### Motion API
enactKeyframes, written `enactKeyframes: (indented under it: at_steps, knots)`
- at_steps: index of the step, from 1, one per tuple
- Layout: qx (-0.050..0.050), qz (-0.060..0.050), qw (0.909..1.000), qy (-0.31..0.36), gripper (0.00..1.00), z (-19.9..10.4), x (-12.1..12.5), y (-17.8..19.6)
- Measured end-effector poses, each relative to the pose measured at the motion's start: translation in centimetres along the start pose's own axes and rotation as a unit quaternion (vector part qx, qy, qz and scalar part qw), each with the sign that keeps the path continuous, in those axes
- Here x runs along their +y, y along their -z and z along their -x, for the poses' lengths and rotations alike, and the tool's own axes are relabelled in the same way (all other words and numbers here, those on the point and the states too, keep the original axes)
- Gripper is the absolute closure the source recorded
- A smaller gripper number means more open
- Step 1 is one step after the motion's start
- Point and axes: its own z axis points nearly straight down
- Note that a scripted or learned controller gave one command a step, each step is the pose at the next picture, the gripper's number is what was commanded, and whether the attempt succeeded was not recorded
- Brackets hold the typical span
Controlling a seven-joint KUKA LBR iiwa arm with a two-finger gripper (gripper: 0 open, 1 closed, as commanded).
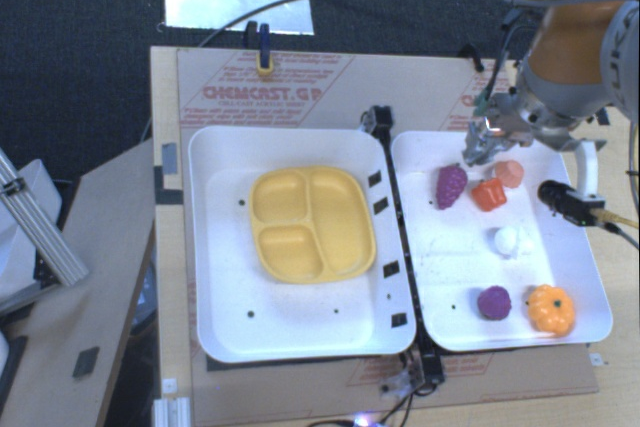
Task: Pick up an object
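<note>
My gripper (482,153) hangs over the far part of the right bin (590,290), just above and beside a purple grape bunch (450,185), an orange-red pepper-like toy (488,195) and a pale peach toy (509,173). Nothing shows between its fingers, and the wrist hides how they stand. Farther toward the front lie a small white ball-like toy (507,239), a round purple toy (493,302) and an orange pumpkin (551,307).
The left bin (215,315) holds a yellow three-compartment plate (306,223). A black clamp strip (392,215) joins the two bins. A black cylinder (565,200) juts from the arm over the right bin's right side. A cable runs across the dark floor behind.
</note>
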Motion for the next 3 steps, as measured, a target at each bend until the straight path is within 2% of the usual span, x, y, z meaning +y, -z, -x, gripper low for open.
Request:
enactKeyframes:
  at_steps: [2,3]
  knots:
    - [0.001,-0.002,1.0,0.002,1.0,-10.7,-3.2,1.0]
    - [0.002,-0.002,1.0,0.002,1.0,-16.8,-4.2,-0.1]
